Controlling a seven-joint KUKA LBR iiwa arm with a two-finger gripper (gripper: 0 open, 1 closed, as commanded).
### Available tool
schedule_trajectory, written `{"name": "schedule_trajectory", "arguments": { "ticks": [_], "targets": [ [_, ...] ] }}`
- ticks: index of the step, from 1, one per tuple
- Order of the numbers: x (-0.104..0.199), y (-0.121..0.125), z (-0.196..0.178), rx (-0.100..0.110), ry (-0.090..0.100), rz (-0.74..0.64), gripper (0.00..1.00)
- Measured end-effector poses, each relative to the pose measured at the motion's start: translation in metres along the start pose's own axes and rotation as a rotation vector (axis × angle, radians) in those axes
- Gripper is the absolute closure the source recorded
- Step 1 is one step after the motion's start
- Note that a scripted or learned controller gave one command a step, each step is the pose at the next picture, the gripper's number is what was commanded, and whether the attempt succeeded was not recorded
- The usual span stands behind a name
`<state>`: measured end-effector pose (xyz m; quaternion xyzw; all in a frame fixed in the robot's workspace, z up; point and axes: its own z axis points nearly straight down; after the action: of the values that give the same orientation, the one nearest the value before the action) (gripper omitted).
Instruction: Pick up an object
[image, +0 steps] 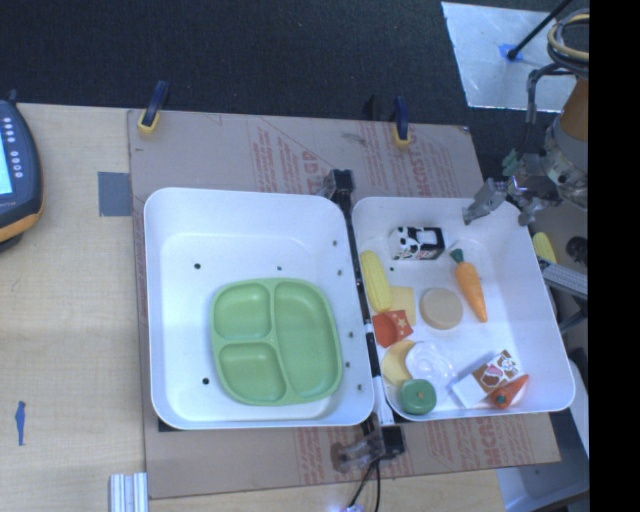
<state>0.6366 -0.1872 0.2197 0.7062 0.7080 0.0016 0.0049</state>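
Two shallow white bins are seen side by side on a sheet of brown cardboard laid over the bench. The left bin is occupied by a green divided plate with three compartments, lying flat toward the near side. The right bin is crowded with small toy foods. A black-and-white cow figure lies near the far wall, with a toy carrot just to its right, pointing toward the near side. A yellow corn cob is set along the left wall, a pale yellow slice and a red square piece just beside it. A round tan disc lies between the corn and the carrot. Nearer the front, a clear plastic piece rests against a yellow wedge, a green round lid-like item sits at the front wall, and a small carton with red and orange print lies in the near right corner. The hand is seen over the far right corner of the right bin, well apart from most of the toys, the cow and carrot being nearest. Nothing is seen between its fingers, and whether they are spread or closed cannot be told. Blue and yellow clamps are fixed on the cardboard's far edge, and a handheld controller lies at the bench's left edge.
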Motion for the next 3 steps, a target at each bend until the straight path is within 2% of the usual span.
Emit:
{"name": "schedule_trajectory", "arguments": {
  "ticks": [1,2,3],
  "targets": [
    [-0.025,-0.043,0.135,0.024,0.006,0.001,0.00],
    [-0.025,-0.039,0.117,0.013,0.003,-0.004,1.00],
    [0.114,0.018,-0.050,-0.005,0.005,-0.012,1.00]
  ]
}}
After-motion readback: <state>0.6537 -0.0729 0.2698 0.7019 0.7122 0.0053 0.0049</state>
